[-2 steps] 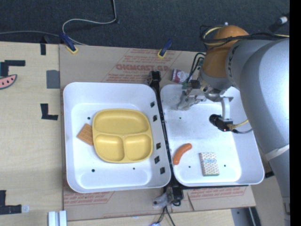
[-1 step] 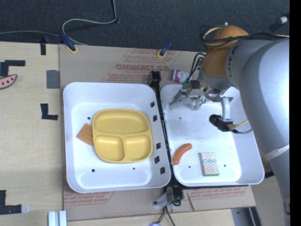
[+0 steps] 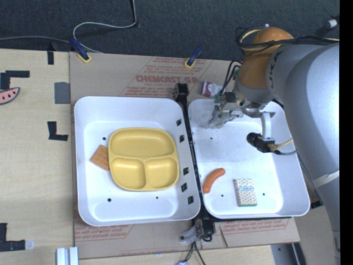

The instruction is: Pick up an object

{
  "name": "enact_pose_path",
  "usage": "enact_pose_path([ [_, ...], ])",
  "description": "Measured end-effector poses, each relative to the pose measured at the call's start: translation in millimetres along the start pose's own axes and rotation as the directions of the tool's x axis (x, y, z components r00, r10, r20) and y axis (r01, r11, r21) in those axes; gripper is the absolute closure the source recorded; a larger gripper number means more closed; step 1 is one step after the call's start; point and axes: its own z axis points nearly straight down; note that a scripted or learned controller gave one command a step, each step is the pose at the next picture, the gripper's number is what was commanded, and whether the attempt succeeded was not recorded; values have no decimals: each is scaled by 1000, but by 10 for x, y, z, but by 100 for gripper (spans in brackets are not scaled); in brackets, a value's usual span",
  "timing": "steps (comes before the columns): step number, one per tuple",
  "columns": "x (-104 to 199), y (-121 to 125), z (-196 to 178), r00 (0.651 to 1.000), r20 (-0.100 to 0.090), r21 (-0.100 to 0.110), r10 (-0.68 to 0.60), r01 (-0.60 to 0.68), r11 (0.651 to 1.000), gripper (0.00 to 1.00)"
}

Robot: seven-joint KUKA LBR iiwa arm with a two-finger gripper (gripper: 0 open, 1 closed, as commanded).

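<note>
a wooden bench (image 3: 33,164) under a cardboard sheet (image 3: 160,79) carries two white bins. the left bin (image 3: 88,192) holds a yellow divided tray (image 3: 144,158) lying over a tan cracker-like piece (image 3: 100,158). the gripper (image 3: 220,116) hangs over the right bin (image 3: 287,195) at its far end, well apart from the small card box (image 3: 245,192) and the orange sausage (image 3: 213,180) at the near side. i cannot tell how the gripper is set. the sausage looks light, smooth and rollable; i'd grasp it across its middle.

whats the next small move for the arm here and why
Probably shift the gripper toward the orange sausage or the small box before descending. It sits over the right bin's upper part, where bare floor lies beneath, while both items lie nearer that bin's lower edge.
</note>
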Motion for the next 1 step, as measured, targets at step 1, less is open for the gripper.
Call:
enact_pose_path([
  [1,0,0,1,1000,0,0,0,0,1000,0],
])
